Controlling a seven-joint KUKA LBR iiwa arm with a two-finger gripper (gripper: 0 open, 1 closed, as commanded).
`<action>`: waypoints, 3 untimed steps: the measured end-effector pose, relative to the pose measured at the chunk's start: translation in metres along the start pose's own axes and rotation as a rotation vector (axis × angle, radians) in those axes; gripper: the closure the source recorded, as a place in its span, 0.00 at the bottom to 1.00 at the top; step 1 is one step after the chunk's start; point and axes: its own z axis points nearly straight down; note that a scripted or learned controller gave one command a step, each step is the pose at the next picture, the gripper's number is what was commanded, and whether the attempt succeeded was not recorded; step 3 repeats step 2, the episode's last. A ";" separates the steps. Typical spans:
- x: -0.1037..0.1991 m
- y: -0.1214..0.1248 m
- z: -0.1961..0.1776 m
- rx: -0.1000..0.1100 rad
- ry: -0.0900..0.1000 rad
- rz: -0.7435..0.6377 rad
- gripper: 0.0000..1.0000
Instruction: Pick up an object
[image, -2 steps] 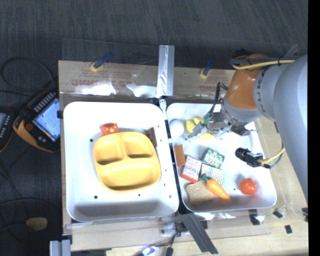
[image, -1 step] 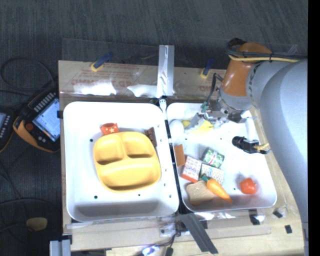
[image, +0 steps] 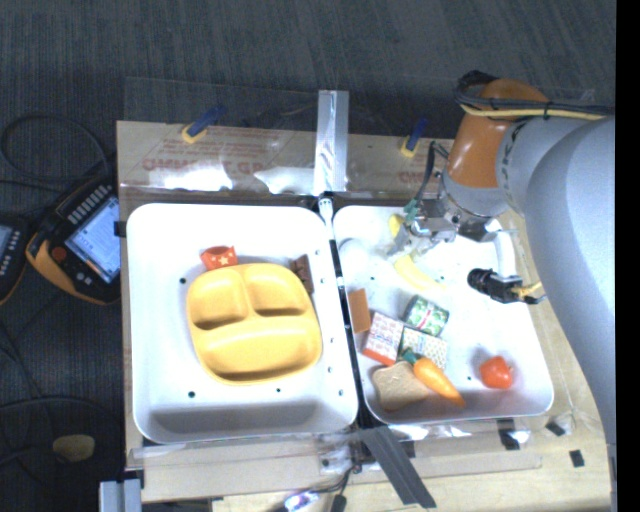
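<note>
The divided tray (image: 254, 320) lies in the left bin (image: 160, 400). Right of it, in the right bin (image: 530, 400), lie a carrot (image: 437, 378) on bread (image: 400, 388), then a tomato (image: 497, 372) farther right

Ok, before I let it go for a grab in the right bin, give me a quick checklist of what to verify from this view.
1. End effector over the right bin: ok, it sits at the bin's upper left part.
2. Something between its fingers: cannot tell, the wrist hides them.
3. Nearest target: ok, a pale yellow piece lies just below the end effector.
4. Other items free of the arm: ok, carrot, tomato and green carton lie toward the bin's lower half.
5. Yellow tray out of the way: ok, it lies in the left bin.
</note>
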 end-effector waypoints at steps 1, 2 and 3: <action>0.000 0.000 -0.009 0.001 -0.001 0.000 1.00; 0.088 0.003 -0.082 -0.021 0.000 -0.049 1.00; 0.088 0.003 -0.082 -0.021 0.000 -0.049 1.00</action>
